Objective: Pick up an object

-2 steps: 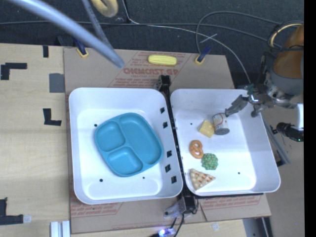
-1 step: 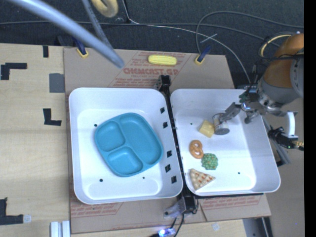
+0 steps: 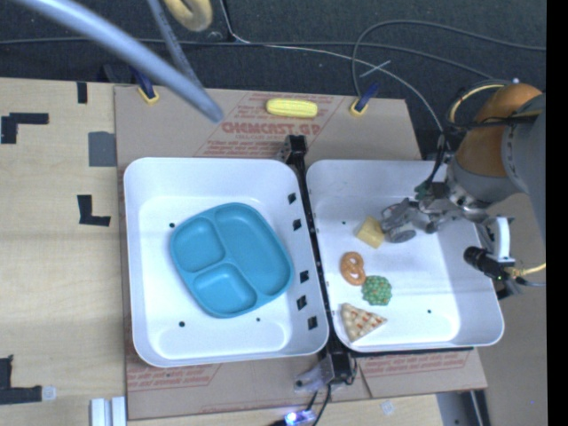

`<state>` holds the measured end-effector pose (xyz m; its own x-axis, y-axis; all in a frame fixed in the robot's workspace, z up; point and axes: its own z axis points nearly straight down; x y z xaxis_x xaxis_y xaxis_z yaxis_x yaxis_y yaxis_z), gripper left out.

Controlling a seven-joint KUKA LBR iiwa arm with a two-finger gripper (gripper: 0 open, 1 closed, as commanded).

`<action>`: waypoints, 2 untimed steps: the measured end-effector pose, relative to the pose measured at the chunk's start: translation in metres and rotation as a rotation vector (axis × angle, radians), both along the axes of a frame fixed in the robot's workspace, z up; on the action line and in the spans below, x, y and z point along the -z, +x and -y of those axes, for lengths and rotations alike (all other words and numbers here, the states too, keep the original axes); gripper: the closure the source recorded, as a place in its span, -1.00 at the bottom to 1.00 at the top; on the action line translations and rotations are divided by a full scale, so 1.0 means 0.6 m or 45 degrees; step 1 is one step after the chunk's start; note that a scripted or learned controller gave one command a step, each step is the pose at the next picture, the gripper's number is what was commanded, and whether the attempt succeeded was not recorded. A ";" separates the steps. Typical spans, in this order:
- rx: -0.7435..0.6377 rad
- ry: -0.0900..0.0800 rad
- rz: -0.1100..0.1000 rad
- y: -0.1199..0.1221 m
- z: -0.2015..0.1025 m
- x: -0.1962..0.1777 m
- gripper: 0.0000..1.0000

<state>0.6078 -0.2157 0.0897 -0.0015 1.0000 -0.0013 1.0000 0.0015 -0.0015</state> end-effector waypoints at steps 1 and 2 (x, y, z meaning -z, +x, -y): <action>-0.001 -0.001 0.003 0.001 -0.001 -0.021 1.00; 0.001 0.000 0.006 -0.002 0.002 -0.093 1.00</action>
